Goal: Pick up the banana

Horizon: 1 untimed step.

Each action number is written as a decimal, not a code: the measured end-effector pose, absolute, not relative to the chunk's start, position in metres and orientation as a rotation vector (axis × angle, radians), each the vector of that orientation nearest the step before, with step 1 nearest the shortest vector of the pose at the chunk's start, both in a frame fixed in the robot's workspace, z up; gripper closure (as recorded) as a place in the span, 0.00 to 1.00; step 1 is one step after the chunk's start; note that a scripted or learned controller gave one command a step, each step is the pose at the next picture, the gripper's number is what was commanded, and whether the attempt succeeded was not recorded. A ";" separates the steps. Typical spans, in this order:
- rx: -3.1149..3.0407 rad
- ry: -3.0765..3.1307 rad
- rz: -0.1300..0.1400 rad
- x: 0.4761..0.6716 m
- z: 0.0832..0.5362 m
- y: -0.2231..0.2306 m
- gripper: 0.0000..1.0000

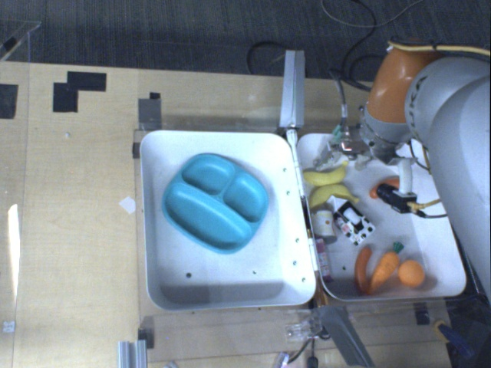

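Okay, the grey KUKA arm (453, 113) with the orange band (395, 79) reaches in from the right, over the far end of the right shallow white bin (449, 282). The two-finger gripper (339, 149) sits low at that bin's far left corner, close to the divider between the bins. How far it is open cannot be told, since the wrist and glare cover it. Nothing can be seen in its grasp. The yellow curved plastic banana (325, 178) lies in the right bin along the left wall, just on the near side of the gripper. It is close to the gripper, but contact is unclear. A second yellow curved piece (331, 195) lies touching it on the near side. This is possibly part of the same bunch, hard to say at this resolution. Just nearer the camera than that are a small white cylinder (324, 223) and a small black-and-white boxy item (355, 225), side by side. At the near end of the right bin two orange carrots (363, 267) (384, 270) lie next to each other, one with a green top. A round orange fruit (411, 274) sits just to their right. The left shallow white bin (153, 228) holds a blue oval divided plastic plate (217, 200) with three compartments. The plate lies flat near the bin's middle, well apart from the banana. Both bins sit side by side on the pale wooden bench (69, 228).
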<state>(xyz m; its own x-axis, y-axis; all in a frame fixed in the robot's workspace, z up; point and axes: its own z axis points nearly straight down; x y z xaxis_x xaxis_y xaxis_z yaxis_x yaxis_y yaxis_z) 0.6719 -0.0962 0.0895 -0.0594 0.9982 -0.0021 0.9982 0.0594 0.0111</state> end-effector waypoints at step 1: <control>2.138 2.283 0.014 0.674 0.101 -0.095 1.00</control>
